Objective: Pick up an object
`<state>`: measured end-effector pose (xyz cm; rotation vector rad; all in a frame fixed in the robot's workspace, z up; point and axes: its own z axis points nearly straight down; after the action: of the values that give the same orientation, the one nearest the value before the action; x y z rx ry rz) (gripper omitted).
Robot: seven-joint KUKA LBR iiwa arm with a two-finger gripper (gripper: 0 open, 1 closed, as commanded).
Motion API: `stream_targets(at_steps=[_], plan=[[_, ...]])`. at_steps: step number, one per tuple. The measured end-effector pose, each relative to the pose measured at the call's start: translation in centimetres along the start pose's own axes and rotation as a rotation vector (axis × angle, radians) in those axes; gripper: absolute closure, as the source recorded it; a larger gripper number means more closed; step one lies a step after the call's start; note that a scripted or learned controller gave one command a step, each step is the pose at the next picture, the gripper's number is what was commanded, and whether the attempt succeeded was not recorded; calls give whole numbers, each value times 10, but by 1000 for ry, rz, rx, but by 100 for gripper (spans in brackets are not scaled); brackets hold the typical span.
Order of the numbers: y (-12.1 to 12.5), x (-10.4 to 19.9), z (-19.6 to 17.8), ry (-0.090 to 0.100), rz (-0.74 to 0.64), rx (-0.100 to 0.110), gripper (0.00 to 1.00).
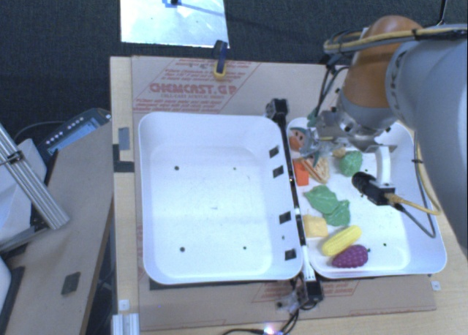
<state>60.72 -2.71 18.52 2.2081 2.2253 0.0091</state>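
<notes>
Purple plastic grapes and a yellow plastic corn cob lie nearest in the right white bin. Farther back, the pincer dips among crowded orange toy pieces, likely seeking one; its spread I cannot tell.

The gripper hangs low over the right bin, above toy food near an orange carrot and corn cob.
</notes>
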Motion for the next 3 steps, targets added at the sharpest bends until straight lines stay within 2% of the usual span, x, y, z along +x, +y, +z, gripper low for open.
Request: stream_targets(at_steps=[1,2,3], plan=[[-40,-60,40,-1,12,13,100],[0,-2,-24,2,-3,-1,100],[9,38,-29,2,0,6,100]])
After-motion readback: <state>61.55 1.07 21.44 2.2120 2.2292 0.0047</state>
